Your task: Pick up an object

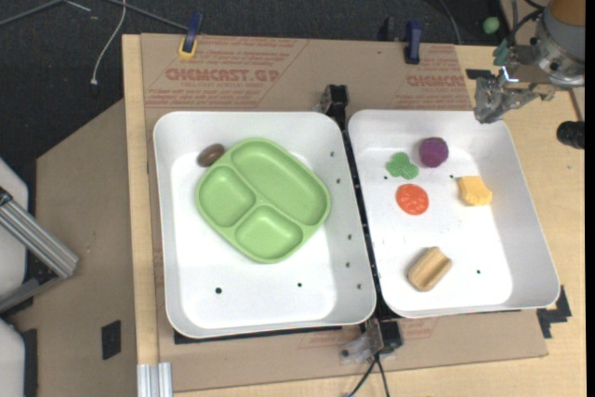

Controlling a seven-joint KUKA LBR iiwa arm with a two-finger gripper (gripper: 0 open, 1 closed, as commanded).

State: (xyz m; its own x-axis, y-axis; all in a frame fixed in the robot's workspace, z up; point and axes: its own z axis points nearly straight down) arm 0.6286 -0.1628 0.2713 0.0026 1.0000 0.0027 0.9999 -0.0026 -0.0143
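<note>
The right bin [521,284] holds a purple round piece [432,151], a green leafy piece [402,166], a red-orange round piece [412,199], a yellow chunk [474,191] and a tan bread-like block [429,269]. A small brown piece [212,154] lies in the left bin [186,293], touching the upper left rim of a green divided plate [263,198]. My gripper [490,104] hangs over the right bin's far right corner, above and to the right of the purple piece, with nothing seen between its fingers.
Both bins sit on a cardboard sheet [279,70] held by blue clamps [191,33] at its far edge. A black bracket [334,97] stands between the bins at the back. Cables run across the dark floor beyond.
</note>
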